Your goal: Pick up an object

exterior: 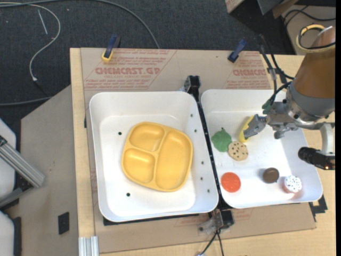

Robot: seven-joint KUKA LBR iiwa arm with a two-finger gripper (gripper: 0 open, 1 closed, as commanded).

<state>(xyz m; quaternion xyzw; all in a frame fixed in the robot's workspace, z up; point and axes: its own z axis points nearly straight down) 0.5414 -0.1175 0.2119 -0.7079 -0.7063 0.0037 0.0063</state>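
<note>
- While over right bin [314, 167], gripper [254, 127] reaches from right, low above floor; finger state: can't tell.
- Just left of gripper: yellow piece [246, 128], green lump [221, 140], cookie [238, 151].
- Nearer front: red disc [230, 182], brown ball [270, 175], dotted white piece [292, 184].
- Left bin [101, 143]: yellow tray [157, 156].
</note>
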